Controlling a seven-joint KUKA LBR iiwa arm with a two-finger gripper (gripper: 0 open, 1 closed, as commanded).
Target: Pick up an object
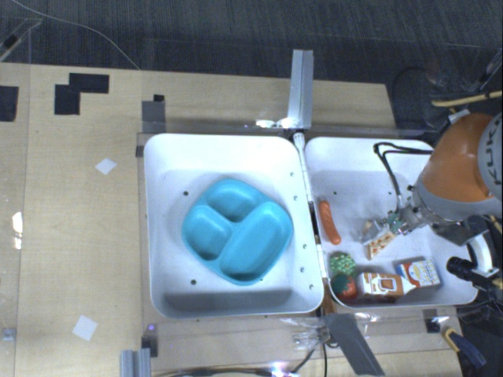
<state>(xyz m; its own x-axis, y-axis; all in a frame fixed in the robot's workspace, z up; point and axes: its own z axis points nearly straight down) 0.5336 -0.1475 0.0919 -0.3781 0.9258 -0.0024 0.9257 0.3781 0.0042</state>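
Observation:
The right bin [354, 167] holds several small things. An orange sausage-shaped piece [328, 221] lies near its left wall. A green round item [341, 262] and a red one [346, 287] sit at the front left. Beside them lie a brown and orange carton [381, 284] and a white carton with orange and blue print [417, 273]. A small tan piece [380, 246] lies in the middle. My gripper [383, 228] is low in this bin, just above and touching or nearly touching the tan piece. The wrist hides how it meets the piece.
The left bin [169, 171] holds a blue divided plate [236, 230]. A metal post [301, 89] stands at the back between the bins. My arm's orange band [456, 167] hangs over the right bin's right side, with black cables [389, 159] behind it.

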